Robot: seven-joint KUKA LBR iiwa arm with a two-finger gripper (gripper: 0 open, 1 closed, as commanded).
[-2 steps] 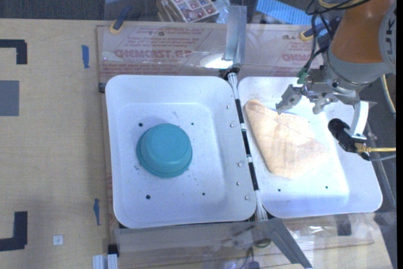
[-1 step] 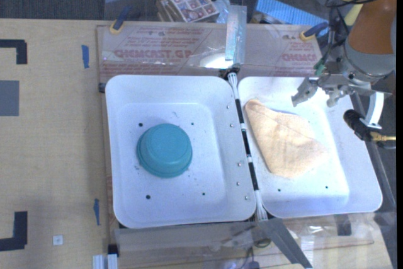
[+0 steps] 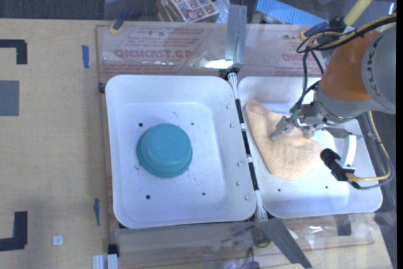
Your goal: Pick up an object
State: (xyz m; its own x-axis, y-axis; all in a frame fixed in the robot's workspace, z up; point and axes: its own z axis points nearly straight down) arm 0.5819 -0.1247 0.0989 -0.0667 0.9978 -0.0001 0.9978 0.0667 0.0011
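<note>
Bench inventory, overhead slant view.

1. Left bin (image 3: 119, 104): shallow white tray. Holds one teal bowl (image 3: 165, 149), upside down, round base up, sitting slightly toward 9 o'clock of bin centre. Small dark specks scattered on the bin floor; too small to identify.

2. Right bin (image 3: 315, 198): shallow white tray, touching left bin along the shared rim. Holds one tan cloth (image 3: 286, 151), soft and crumpled, running from bin's 11 o'clock corner down toward centre. Its 3 o'clock edge is partly covered by the arm's wrist and cabling.

3. Arm (image 3: 356, 79): grey w/ orange band, enters from 3 o'clock, cut off by frame edge. Black cables loop over it.

4. Gripper (image 3: 281, 129): at the cloth's upper portion, pointing toward 8 o'clock. One grey finger visible lying over the fabric; second finger not separable from the wrist hardware. Cannot tell if claw is spread or pressed together, nor whether any fabric is pinched.

5. Bench surround: clear plastic sheeting w/ red lettering at 12 o'clock of bins, text blurred. Boxes and clutter beyond, at 12 o'clock, indistinct.
</note>
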